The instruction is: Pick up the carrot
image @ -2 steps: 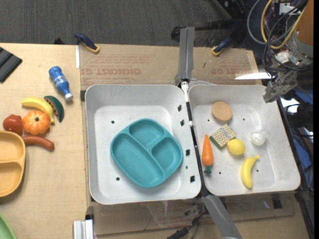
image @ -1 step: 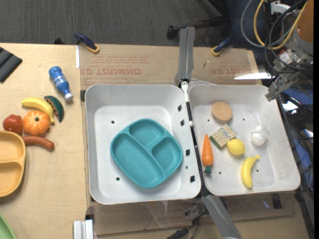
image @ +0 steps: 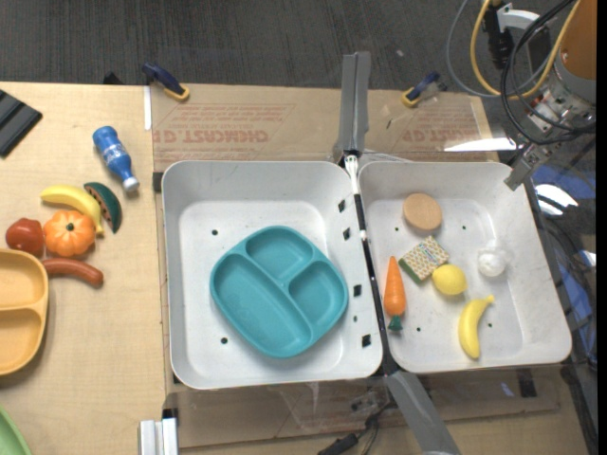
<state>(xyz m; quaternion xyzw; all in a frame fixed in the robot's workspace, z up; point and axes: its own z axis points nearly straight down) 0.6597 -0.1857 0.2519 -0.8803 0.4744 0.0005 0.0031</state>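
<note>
From above, the bench carries two shallow white bins side by side. The carrot (image: 395, 289) lies in the right bin (image: 512, 349), close against its left wall, orange body pointing away from the camera and its green top toward the near edge. Just beside it to the right sits a small patterned block (image: 423, 257), touching or nearly touching a lemon (image: 450, 280). A banana (image: 473, 325) lies nearer the front of that bin, a round tan disc (image: 422, 211) sits toward the back, and a pale, whitish lump (image: 490, 263), too washed out to identify, rests near the right wall. The left bin (image: 190, 282) holds a teal divided plate (image: 278, 290), set at a slant. On the bare bench to the left lie a blue bottle (image: 115, 158), another banana (image: 72, 202), a small pumpkin (image: 69, 233), a tomato (image: 24, 236), a sausage (image: 73, 270) and part of a yellow dish (image: 21, 311). The arm (image: 579, 36) sits at the upper right corner among cables, well apart from the carrot; whether its hand is open or closed I cannot tell.
</note>
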